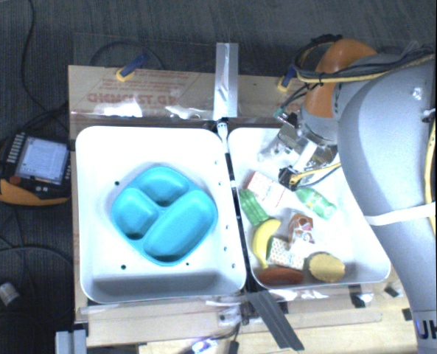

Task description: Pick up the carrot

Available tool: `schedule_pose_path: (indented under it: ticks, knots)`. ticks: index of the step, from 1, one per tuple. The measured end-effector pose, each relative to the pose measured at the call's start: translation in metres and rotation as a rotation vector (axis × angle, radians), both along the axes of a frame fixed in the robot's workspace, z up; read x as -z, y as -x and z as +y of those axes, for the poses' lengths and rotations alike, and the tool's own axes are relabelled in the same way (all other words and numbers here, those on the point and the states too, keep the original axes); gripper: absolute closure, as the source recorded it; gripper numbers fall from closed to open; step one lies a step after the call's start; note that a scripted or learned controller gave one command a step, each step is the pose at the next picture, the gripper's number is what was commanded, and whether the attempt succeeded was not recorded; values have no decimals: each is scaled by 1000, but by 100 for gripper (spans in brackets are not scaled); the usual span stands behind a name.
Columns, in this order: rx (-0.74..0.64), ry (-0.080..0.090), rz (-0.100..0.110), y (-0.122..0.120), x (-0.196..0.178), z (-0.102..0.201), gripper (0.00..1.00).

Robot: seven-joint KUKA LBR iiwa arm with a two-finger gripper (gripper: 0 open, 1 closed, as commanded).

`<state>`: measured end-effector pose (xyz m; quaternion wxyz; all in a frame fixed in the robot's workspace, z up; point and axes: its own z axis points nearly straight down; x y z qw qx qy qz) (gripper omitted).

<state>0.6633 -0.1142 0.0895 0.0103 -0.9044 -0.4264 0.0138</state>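
The grey arm (395,146) stood nearest the lens, reaching in from the view's right over the right bin (367,234). Its gripper (295,140) hung at that bin's far end, close to the back wall. Whether it was open or closed could not be told from this angle, and nothing could be seen held in it.

The carrot (280,275), as I judged the dull reddish-orange stick to be, lay at the opposite end of the same bin, against the near wall. Its long axis ran roughly side to side along that wall. It was touching or just beside a yellowish lump (326,266) on its right. From the gripper it lay almost straight toward the view's bottom edge, well apart.

A pink-and-white box (266,189), a banana (264,240) and a checkered packet (280,253) were crowded between the two, the packet just beside the carrot.

The coming move therefore seemed to call for travel down the length of the bin, then a closing direction set across the carrot's axis.
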Motion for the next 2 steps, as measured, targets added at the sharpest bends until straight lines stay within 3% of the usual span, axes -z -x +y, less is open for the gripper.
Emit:
schedule_pose_path:
  ticks: [1,2]
  knots:
    - [215,14,-29,1,-64,-23,0]
    - [409,18,-28,11,-195,-50,0]
